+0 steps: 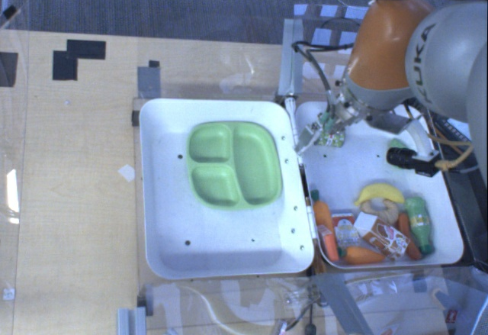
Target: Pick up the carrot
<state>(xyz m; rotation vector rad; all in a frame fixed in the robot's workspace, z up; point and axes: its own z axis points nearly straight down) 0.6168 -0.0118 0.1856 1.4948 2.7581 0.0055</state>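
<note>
A carrot (323, 219) with a green top lies along the left wall of the right bin (366, 144), near its front corner. A second orange carrot-like piece (363, 255) lies along the front wall. My gripper (331, 130) hangs over the back left part of the right bin, well behind the carrot and apart from it. A small green and white patch shows at its tip; I cannot tell what it is.
A yellow banana (380, 193), a green bottle (418, 223) and printed packets (375, 233) crowd the right bin's front, beside the carrots. The left bin (164, 196) holds a green divided plate (232, 163). The arm's orange band (385, 43) looms over the right bin's back.
</note>
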